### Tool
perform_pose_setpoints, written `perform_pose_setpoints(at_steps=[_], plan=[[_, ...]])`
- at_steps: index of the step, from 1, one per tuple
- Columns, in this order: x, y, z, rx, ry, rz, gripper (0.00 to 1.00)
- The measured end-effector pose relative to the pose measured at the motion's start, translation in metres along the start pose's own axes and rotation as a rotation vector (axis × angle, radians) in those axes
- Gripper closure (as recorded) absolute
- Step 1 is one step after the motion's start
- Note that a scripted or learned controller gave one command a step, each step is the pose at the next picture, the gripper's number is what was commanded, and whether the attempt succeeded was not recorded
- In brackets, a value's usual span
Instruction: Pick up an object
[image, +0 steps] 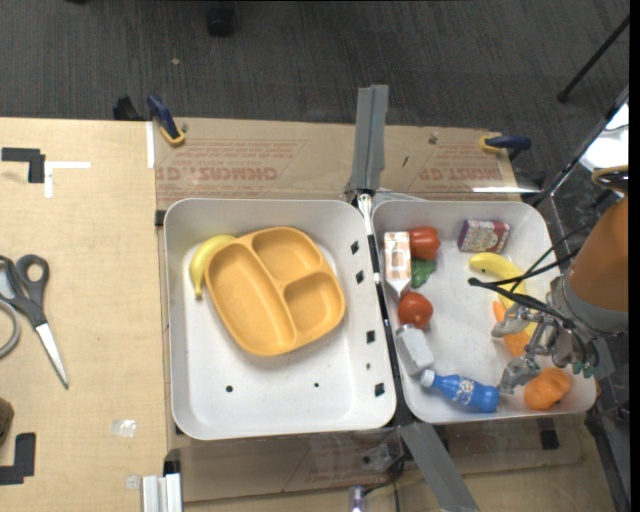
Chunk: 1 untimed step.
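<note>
Tool (522, 350) just beside orange fruit (546, 389).

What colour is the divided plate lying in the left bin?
The divided plate is orange-yellow, plain and without pattern, as the camera view shows clearly.
</note>
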<state>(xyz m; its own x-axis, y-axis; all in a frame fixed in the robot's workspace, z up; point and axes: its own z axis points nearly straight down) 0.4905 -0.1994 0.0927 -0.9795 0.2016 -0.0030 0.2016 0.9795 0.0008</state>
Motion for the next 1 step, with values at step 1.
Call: perform_pose_setpoints(at_steps=[1], plan=[[-0.0411, 0.0011, -0.0006, 0.001, -0.003, 0.127, 0.0]])
